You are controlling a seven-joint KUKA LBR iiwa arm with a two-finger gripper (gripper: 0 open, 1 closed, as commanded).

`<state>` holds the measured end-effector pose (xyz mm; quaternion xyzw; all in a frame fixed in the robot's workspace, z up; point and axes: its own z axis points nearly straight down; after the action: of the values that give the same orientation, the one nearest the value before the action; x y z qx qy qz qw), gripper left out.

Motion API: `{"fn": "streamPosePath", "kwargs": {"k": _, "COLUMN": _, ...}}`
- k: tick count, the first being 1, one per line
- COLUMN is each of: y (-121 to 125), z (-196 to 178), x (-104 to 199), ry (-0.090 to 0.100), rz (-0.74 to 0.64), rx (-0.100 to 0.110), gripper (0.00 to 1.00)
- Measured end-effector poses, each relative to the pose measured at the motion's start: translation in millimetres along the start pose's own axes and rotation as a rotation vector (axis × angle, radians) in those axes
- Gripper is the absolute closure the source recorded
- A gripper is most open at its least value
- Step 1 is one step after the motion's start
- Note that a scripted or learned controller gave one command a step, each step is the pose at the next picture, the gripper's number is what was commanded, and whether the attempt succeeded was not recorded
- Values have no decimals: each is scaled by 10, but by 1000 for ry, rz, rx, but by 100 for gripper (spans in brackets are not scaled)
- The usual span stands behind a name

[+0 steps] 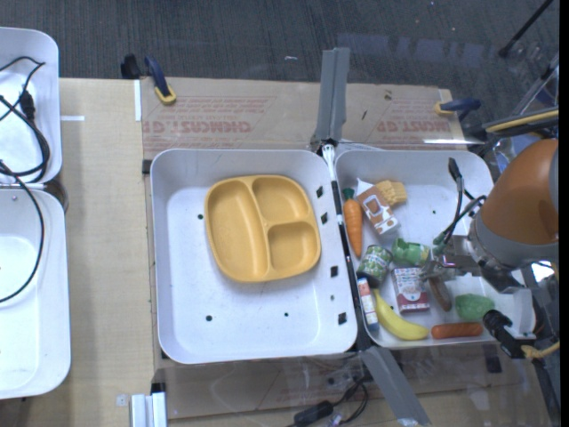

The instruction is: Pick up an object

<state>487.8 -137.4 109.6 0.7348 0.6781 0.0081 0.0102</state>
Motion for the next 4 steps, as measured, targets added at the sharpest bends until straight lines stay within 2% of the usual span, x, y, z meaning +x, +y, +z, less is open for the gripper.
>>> {"fn": "streamPosePath", "kwargs": {"k": 1, "y": 247, "z": -997, "x": 528, "ry": 1, "rz": -46, "rx": 30, "gripper": 100}}
{"fn": "streamPosePath", "kwargs": {"k": 2, "y": 246, "z": -997, "x": 528, "ry": 0, "rz": -46, "rx": 31, "gripper": 0}}
{"fn": "streamPosePath", "kwargs": {"k": 3, "y": 362, "z": -102, "x": 116, "ry": 3, "rz": -104, "rx": 33, "gripper": 0}}
{"fn": "streamPosePath", "kwargs": {"k": 4, "y": 323, "z": 172, "x": -112, "ry": 5, "rz": -28, "rx": 25, "gripper": 0}}
